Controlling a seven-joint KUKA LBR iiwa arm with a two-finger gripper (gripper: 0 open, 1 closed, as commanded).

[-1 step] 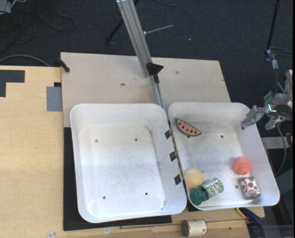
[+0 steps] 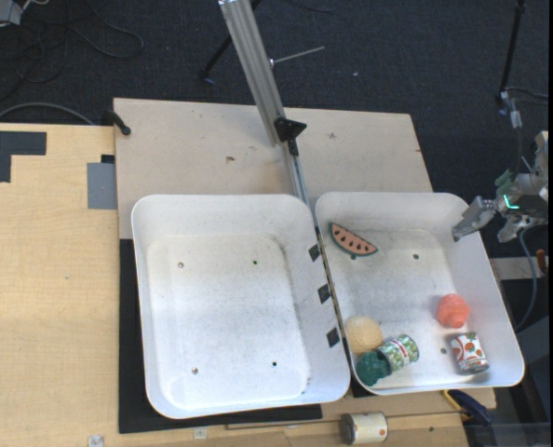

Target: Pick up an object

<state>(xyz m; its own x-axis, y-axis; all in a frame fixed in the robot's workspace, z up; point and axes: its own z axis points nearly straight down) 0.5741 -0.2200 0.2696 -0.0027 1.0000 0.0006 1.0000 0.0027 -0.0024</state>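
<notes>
gripper [image 2: 470,219] at bin [image 2: 416,200] rim, grip state unclear | orange ball [image 2: 451,310] below, apart | risk: clipping rim on descent

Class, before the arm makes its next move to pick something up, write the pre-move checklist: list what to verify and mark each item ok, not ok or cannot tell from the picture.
1. Objects to pick lie in the right bin: ok, it holds a watermelon slice, orange ball, yellow ball, green can, dark green toy and red can.
2. Tool located: ok, at the right bin's far right rim.
3. Tool open for a grasp: cannot tell.
4. Isolated target: ok, the orange ball lies apart from the others.
5. Crowded targets: not ok, yellow ball, green can and dark green toy sit close together.
</notes>
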